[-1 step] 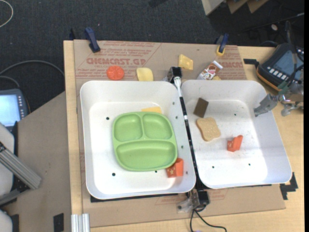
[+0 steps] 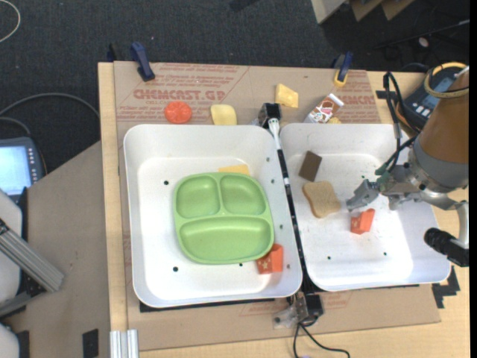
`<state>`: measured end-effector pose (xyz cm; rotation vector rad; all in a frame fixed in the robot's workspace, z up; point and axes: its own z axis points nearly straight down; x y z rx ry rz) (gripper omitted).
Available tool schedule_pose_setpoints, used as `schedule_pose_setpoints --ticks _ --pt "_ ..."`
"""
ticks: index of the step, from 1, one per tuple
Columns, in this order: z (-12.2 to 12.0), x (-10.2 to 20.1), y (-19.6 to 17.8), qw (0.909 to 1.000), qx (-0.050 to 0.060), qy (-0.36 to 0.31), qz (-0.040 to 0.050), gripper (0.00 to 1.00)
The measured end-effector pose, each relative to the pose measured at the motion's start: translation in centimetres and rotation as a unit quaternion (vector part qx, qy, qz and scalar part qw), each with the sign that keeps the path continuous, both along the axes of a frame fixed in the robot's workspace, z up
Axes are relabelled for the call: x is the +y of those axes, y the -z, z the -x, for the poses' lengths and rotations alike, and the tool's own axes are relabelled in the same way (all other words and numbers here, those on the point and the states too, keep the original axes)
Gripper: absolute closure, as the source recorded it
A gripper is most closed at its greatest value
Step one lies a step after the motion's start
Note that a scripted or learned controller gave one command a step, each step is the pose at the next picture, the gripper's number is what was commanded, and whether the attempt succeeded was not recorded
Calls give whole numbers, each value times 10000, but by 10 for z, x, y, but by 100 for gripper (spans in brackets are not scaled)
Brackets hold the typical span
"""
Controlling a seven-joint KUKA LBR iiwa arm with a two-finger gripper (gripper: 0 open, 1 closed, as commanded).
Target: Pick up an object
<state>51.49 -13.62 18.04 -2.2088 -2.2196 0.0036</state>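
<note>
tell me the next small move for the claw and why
Probably a short drop straight down onto the small orange block. The claw sits just above it in the right bin, nothing is seen between its fingers, and the bread-like slice lies to the block's left, apart from it.

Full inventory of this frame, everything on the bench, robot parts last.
White bins: 2, side by side on the bench.
Divided plate: 1, green, in the left bin.
Orange block: 1, left bin, at the plate's near right corner.
Yellow piece: 1, left bin, behind the plate.
Toast slice: 1, tan, right bin.
Brown block: 1, right bin, behind the toast.
Orange-red block: 1, right bin, below the gripper.
Loose items behind the bins: red disc, two yellow pieces, small packet.
Blue clamps: 2, back edge.
Gripper: 1, grey, over the right bin.
</note>
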Motion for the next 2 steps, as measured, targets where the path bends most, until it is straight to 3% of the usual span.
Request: schedule_pose_setpoints --ticks 1,2 --pt "-1 -16 101 10000 -21 31 22 0" --pt "-3 -16 85 10000 -59 26 35 100"
